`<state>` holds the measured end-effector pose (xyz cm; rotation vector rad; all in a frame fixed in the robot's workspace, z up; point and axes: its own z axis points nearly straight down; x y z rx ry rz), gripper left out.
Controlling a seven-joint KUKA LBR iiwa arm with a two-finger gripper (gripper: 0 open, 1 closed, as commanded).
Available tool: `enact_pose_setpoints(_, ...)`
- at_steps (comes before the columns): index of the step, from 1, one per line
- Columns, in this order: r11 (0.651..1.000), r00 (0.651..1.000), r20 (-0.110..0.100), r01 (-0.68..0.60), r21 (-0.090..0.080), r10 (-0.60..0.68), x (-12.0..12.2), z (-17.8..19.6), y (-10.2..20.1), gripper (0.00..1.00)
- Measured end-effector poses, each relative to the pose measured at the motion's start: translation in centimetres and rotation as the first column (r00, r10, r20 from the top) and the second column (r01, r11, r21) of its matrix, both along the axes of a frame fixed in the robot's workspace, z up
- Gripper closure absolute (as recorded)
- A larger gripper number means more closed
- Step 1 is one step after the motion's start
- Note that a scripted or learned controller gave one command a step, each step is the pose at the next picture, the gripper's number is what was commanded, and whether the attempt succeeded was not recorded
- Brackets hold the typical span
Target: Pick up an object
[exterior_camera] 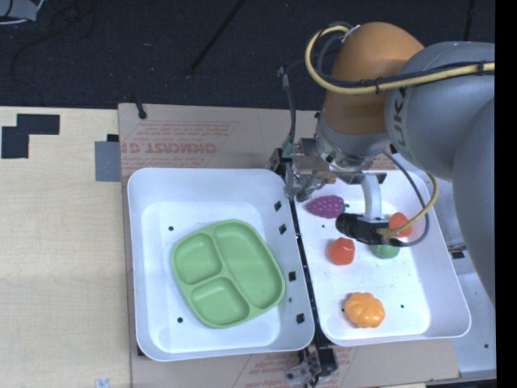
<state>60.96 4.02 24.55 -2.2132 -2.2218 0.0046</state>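
On the left side of the bench, a white bin [153, 217] held a green three-compartment plate [228, 273] lying flat, tilted slightly askew toward the bin's near right corner. A brown cardboard sheet [202, 140] with red print showed beneath both bins. Just right of the wall where the bins met, the gripper [305, 183] hung over the far left corner of the right bin [420, 297]; whether it was spread or pressed together could not be told from this angle, and nothing could be seen pinched in it. A purple bunch of toy grapes [325, 207] lay just beside it, slightly nearer and to the right. Nearer still sat a small red toy [341, 251], and close to the bin's near edge an orange toy pumpkin [364, 309] lay on its own, apart from the rest. To the right of the red toy, a green toy [386, 250] and a red-orange toy [400, 223] sat close together, both partly hidden. The grey arm [436, 111], with its orange band, reached in from the far right.
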Motion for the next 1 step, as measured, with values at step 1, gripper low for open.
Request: enact_pose_setpoints(1, 1.0, 1.0, 0.0, -0.001, -0.001, 0.001, -0.98, -1.57, 5.54, 1.0)
